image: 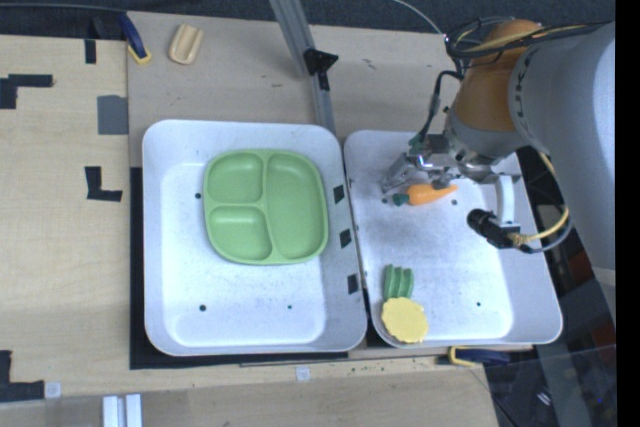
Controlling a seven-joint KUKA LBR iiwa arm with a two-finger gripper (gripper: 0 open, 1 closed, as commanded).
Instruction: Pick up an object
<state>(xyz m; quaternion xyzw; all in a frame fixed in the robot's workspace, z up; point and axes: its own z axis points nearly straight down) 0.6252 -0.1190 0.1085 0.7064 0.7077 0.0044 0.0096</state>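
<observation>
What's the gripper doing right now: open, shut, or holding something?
Gripper: low in the right bin, right at the orange carrot; open or shut cannot be told.

The arm [560, 95] is cut off by the picture's right and top edges, and its wrist covers the far right corner of the right bin [450, 315]. The gripper [405, 183] is blurred, so how its jaws stand cannot be told. The orange object [432, 196] beneath it is partly hidden; whether the two touch is unclear. The surface [60, 245] runs off the left edge.
</observation>
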